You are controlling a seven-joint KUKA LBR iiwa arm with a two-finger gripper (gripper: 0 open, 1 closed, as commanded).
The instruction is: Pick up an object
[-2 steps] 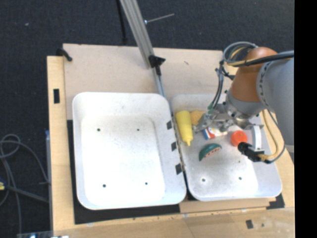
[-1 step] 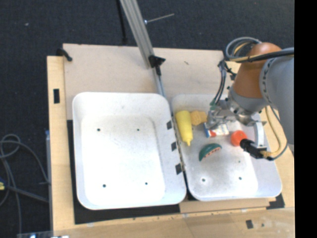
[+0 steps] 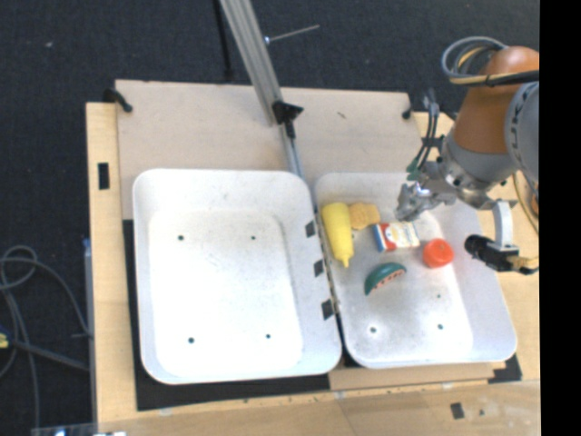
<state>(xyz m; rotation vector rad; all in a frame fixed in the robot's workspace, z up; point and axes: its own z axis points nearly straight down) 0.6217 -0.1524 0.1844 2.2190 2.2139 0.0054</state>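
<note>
Where arm dips, hand point(image 3: 410, 202) seemingly above carton point(image 3: 398, 236)

Matt white plastic bins point(image 3: 227, 280), pale wooden bench point(image 3: 200, 125), ribbed metal rail point(image 3: 250, 44)

A pale wooden bench point(image 3: 209, 130) stands on dark carpet point(image 3: 100, 25). A slanted metal rail point(image 3: 250, 44) rises from its far side. Loose grey cables point(image 3: 32, 289) lie on the floor at left. Light is even.
</note>
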